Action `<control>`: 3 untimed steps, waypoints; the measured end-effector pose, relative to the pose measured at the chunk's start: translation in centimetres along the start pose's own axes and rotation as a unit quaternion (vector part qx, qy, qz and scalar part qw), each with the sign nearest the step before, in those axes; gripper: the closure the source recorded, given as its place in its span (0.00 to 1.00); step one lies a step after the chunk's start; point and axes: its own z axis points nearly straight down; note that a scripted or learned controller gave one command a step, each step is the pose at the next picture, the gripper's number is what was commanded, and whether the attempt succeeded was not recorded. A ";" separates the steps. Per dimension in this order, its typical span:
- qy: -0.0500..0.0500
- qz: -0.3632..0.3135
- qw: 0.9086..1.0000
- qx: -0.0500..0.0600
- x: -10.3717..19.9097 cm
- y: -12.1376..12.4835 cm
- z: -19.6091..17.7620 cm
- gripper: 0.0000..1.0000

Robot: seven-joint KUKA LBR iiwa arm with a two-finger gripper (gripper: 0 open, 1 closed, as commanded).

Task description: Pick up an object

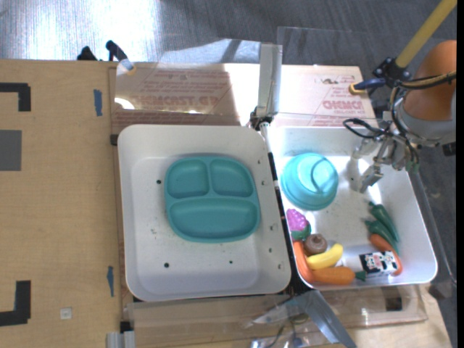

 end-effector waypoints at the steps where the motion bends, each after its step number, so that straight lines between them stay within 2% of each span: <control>1: -0.002 0.044 0.999 -0.002 7.4 3.6 -0.2 0.00; 2: -0.003 -0.035 0.999 -0.001 4.6 -0.6 -0.1 0.00; 3: -0.002 -0.014 1.000 -0.002 10.9 0.1 -0.2 0.00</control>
